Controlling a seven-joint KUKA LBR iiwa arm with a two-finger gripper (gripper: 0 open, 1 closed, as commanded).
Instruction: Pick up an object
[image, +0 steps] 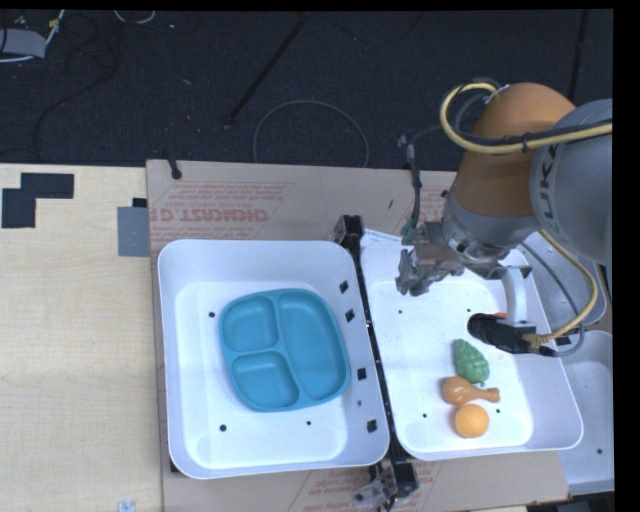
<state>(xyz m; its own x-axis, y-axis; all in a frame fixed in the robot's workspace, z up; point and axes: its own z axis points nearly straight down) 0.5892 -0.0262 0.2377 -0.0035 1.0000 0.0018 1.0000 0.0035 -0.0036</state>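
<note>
- Right bin (420, 430), nearest, carries a green toy (469, 360), an orange drumstick toy (468, 391) and an orange ball (471, 421), all untouched.
- Gripper (416, 280), over bare floor, grips nothing; aperture unclear.
- Approach step: next, shift toward those toys and descend.

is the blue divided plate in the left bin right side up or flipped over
Right side up. The blue divided plate lies flat in the left bin, its three hollow compartments facing up with raised ridges between them.
</note>
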